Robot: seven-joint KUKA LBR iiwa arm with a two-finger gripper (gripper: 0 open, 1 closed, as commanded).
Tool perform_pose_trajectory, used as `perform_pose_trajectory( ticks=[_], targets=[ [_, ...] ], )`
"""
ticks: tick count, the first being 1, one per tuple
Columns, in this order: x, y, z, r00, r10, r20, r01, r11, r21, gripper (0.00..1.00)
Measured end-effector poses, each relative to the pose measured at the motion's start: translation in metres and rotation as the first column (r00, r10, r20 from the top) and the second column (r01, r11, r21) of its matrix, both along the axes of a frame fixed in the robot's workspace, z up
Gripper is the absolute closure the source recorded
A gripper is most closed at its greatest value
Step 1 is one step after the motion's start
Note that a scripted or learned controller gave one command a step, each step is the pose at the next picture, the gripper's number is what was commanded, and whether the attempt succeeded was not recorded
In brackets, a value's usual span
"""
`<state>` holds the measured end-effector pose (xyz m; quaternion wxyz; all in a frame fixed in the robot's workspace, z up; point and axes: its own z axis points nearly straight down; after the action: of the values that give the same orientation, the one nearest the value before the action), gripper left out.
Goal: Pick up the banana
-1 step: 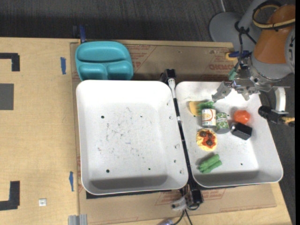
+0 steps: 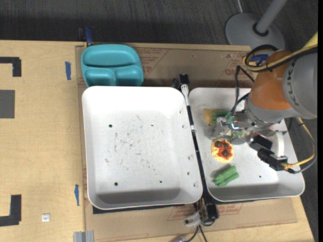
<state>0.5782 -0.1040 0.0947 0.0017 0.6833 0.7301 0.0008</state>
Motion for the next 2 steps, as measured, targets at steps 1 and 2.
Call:
perform_pose_trajectory(
  ticks=[1,2],
  targets=[
    [-0.071,0.008,-0.008,0.966,-0.258,0.002,0.258,0.966,0.003,0.0],
    [0.06,0.113,0.097,0.949,-0.316,-0.003,0.316,0.949,0.002,0.0]
  ],
)
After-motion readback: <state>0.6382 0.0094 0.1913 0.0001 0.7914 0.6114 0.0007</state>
